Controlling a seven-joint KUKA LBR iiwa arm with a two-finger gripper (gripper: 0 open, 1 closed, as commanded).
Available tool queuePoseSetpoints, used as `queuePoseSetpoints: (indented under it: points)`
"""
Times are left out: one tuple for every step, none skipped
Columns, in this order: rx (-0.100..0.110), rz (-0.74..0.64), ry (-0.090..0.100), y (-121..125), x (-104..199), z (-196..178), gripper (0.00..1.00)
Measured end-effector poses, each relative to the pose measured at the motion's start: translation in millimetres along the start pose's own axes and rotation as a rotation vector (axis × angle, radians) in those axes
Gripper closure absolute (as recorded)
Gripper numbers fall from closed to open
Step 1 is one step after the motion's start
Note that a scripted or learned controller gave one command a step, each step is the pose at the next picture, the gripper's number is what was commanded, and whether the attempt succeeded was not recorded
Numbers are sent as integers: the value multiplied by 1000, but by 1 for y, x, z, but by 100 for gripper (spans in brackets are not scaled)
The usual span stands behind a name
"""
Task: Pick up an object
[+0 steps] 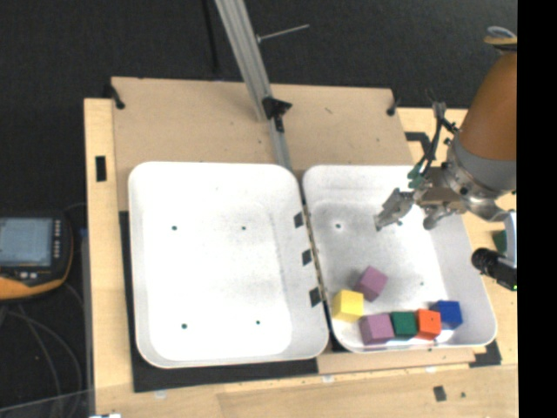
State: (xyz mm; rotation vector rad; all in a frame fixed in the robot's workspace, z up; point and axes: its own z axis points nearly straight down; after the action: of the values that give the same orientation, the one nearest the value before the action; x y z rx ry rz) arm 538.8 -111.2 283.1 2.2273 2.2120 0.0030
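gripper [411, 213] fingers spread, holding nothing | over right bin [348, 181] | arm [492, 103] cut off at frame edge

white bins [218, 181] hold purple, yellow, green blocks [372, 282].

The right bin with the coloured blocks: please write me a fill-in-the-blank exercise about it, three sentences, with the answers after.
1. All the blocks lie in the ____ bin.
2. In the row along the bin's near wall, the green block sits between a purple block and the ____ block.
3. The yellow block lies just beside the tilted ____ block, while the claw hangs above the bin's far half.

Answers: right; orange; purple
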Motion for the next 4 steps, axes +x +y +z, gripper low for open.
queuePoseSetpoints:
  points:
    - [0,-5,-3,27,18,188,0]
    - [-1,1,0,27,19,185,0]
    - [-2,4,0,27,19,185,0]
    - [-3,5,0,27,19,185,0]
